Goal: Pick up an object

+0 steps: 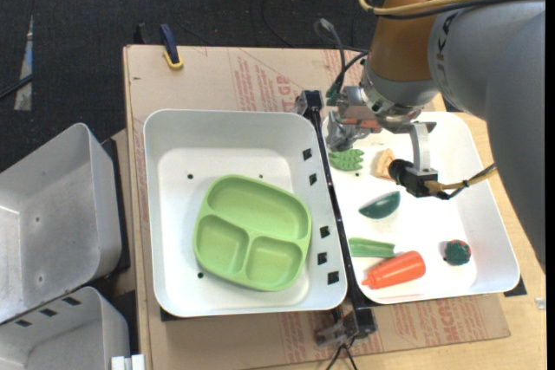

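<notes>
Gripper (349,134) low over far corner of right bin (486,153), finger state impossible to tell. Green leafy toy (347,159) directly below it. Yellow piece (382,162) just beside; dark green piece (380,205), carrot (395,270) nearer camera. Green divided plate (252,231) in left bin (230,130).

Claw (347,137) low, arm (486,39) bent
</notes>
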